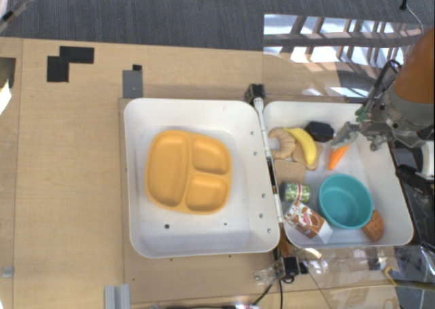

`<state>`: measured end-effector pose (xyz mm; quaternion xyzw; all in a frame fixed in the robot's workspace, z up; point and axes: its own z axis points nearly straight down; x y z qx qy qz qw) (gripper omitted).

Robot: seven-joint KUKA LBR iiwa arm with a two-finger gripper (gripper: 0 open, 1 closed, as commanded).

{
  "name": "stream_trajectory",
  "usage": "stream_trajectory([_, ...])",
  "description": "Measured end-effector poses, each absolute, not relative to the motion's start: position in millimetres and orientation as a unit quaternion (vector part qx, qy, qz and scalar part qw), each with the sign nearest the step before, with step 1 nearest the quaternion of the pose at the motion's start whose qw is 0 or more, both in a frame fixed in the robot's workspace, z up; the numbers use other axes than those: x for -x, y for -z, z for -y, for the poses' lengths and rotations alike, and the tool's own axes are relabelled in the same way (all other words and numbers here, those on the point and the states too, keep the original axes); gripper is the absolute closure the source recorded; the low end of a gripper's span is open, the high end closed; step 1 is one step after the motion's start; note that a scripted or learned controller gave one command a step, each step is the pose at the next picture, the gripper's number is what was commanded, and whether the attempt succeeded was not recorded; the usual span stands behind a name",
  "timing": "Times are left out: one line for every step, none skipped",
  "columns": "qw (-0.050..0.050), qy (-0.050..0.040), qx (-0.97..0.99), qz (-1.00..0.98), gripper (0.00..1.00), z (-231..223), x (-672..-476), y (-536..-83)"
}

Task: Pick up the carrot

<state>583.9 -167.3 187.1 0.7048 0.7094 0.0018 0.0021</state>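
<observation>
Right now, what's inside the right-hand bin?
In the right bin: a banana, croissant, black object, carrot, teal bowl, green can and a small carton. The gripper covers the bin's far corner.

Small orange carrot (337, 156), tilted, in right bin

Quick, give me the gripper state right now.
Gripper: over the right bin, just above the carrot; open or shut cannot be told.
</observation>
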Motion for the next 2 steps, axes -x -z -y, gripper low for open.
stream_trajectory([0.007,-0.0045,-0.687,-0.727,0.00,199.2,-607.3,-90.0])
stream_trajectory([0.010,-0.0065,-0.686,-0.728,1.00,198.1,-610.1,-102.7])
